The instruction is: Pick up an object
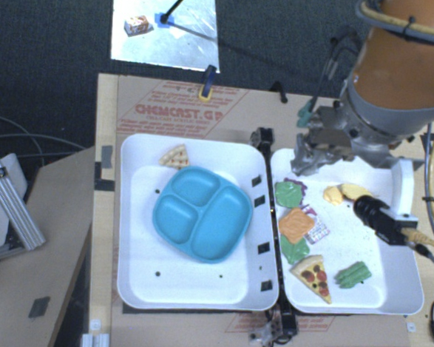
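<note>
My fingers [304, 165] sit over the back-left corner of the right bin [405, 290]. Can't tell from this angle if they're open or closed, and I see nothing between them.

Candidates are all in the right bin:
- purple-and-green piece [290, 192], just below my tips
- yellow piece [345, 192], near the back
- orange square [296, 224], mid-bin, lying partly on a green piece [294, 250]
- pizza slice [314, 275] and green bundle [353, 274], toward the front, apart from each other

Left bin [136, 223] has a blue divided plate [201, 213] and a waffle piece [175, 156].

My read: the purple-and-green piece is the shortest move, but it hugs the divider wall, so one finger could hit the rim. The yellow piece has bare floor around it, so it's a cleaner descent. Either way, I'd straddle the narrow axis, go straight down and close low, since these toys are flat.
</note>
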Robot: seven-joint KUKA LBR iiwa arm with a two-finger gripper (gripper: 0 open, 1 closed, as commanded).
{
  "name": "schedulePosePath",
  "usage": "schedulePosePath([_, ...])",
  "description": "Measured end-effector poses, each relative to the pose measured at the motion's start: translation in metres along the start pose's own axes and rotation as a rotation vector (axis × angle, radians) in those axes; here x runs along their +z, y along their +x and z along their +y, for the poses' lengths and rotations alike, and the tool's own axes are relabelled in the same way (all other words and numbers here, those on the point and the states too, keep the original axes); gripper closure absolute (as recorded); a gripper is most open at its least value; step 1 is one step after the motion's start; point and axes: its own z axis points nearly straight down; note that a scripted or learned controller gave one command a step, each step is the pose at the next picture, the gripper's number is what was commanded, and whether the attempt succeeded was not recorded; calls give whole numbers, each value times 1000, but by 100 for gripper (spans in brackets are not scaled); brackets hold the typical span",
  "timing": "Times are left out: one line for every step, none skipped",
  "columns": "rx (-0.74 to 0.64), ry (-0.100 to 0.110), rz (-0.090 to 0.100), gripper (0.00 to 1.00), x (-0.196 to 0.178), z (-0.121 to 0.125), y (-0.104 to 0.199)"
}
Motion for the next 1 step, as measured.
schedulePosePath([-10, 12, 0, 100, 11, -9, 68])
